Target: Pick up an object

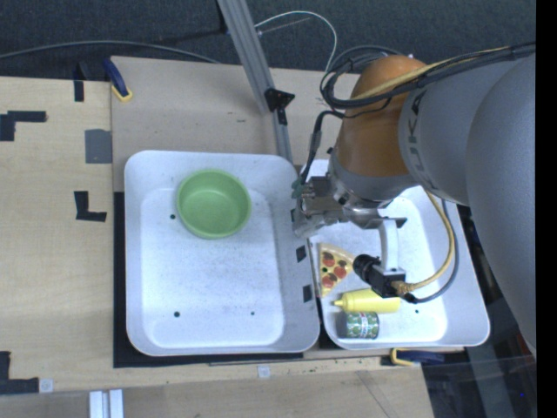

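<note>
Camera view, gripper (pixel 306 219) over right bin (pixel 435 329), green bowl (pixel 214 203) in left bin (pixel 209 329)

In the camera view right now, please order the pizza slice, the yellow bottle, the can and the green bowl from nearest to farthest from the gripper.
From the gripper:
1. Pizza slice, right bin, just below.
2. Yellow bottle, right bin, lower.
3. Can, right bin's front edge.
4. Green bowl, left bin.

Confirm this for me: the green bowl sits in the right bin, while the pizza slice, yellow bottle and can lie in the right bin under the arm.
Not quite. The camera view shows the green bowl in the left bin, not the right one. The rest holds: the pizza slice, yellow bottle and can lie in the right bin under the arm.
</note>
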You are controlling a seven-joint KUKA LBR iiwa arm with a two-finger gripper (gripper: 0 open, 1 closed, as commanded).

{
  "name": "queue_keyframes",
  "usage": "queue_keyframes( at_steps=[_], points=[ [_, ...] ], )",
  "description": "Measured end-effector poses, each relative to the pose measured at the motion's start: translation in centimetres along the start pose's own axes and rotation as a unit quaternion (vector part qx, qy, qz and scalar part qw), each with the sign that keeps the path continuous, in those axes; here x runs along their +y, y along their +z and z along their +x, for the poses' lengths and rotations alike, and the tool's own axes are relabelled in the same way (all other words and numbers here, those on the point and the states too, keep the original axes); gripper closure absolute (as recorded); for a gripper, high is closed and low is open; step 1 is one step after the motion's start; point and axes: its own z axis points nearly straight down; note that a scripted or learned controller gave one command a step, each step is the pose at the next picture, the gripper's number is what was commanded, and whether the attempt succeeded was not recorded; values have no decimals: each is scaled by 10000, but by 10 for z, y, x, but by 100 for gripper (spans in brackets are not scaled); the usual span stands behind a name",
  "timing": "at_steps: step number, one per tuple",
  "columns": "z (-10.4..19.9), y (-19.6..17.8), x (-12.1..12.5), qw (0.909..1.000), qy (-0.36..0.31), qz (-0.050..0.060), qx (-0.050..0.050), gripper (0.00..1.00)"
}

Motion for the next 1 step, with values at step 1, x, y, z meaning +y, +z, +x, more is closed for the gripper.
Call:
queue_keyframes(
  at_steps=[1],
  points=[
    [55, 7, -14, 10000, 1, 9, -2, 100]
  ],
)
